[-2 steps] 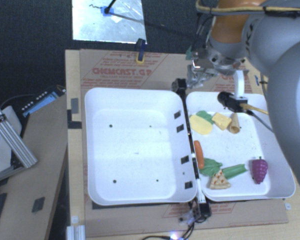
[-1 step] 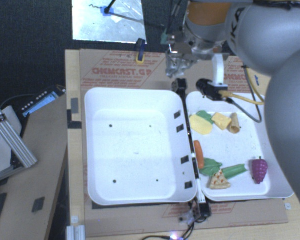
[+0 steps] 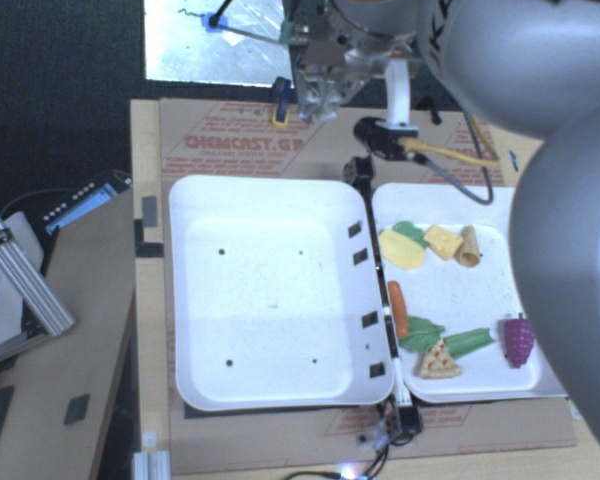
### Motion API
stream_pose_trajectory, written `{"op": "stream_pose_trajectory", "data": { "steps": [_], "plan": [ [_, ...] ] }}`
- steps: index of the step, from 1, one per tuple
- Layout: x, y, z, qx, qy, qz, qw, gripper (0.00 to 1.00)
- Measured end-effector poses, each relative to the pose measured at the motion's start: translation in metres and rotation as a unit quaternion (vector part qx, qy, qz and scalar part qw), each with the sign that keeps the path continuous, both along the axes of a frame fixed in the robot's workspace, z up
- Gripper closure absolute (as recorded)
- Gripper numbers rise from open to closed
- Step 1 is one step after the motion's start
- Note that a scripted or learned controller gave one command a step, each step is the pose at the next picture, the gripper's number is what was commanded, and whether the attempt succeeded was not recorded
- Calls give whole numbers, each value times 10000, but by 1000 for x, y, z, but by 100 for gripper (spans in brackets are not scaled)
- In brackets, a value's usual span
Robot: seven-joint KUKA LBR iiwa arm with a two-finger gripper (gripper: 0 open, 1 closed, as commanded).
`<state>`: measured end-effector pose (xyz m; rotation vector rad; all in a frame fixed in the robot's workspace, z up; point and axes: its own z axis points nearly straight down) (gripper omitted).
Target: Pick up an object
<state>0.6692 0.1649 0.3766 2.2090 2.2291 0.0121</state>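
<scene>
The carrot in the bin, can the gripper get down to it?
Probably yes. The carrot lies uncovered beside the bin's left wall, with only green pieces touching its lower end. The gripper hangs well above.

The arm's (image 3: 540, 98) grey bulk is running off the top and right edges and is covering the right rim and far corner of the right bin (image 3: 480, 383). The gripper (image 3: 315, 103) is appearing as a blur of metal, so the state of its tips is remaining unreadable. The carrot (image 3: 397, 310) is lying partly tucked against the black divider (image 3: 378, 288), and the green leaf (image 3: 408, 232) is showing only partly behind the yellow piece (image 3: 401, 251).
</scene>
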Motion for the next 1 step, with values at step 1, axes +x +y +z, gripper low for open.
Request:
{"op": "stream_pose_trajectory", "data": {
  "steps": [1],
  "plan": [
    [-1, 74, 58, 6, -2, 9, 10000, 100]
  ]
}}
